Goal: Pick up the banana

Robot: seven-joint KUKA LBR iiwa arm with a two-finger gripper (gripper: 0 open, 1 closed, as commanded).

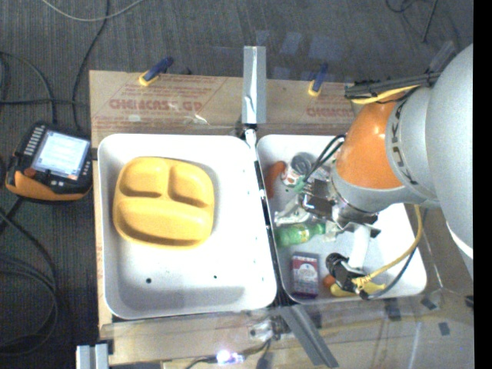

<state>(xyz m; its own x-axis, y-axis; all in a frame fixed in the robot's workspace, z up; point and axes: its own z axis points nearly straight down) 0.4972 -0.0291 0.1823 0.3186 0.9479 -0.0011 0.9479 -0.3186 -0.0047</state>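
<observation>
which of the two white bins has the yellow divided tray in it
The left bin: the yellow tray lies in it. The right bin, under the arm, holds small items instead.

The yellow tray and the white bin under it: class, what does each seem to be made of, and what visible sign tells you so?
Yellow tray: seemingly moulded plastic, matte; one even colour, rounded corners and soft-edged pressed compartments.
White bin: probably hard plastic, smooth and slightly glossy; a uniform white with rounded, raised walls and faint sheen. Painted metal cannot be ruled out.

Dark grey carpet floor (192, 21), loose cables (84, 6), cardboard-topped bench (177, 102).
</observation>
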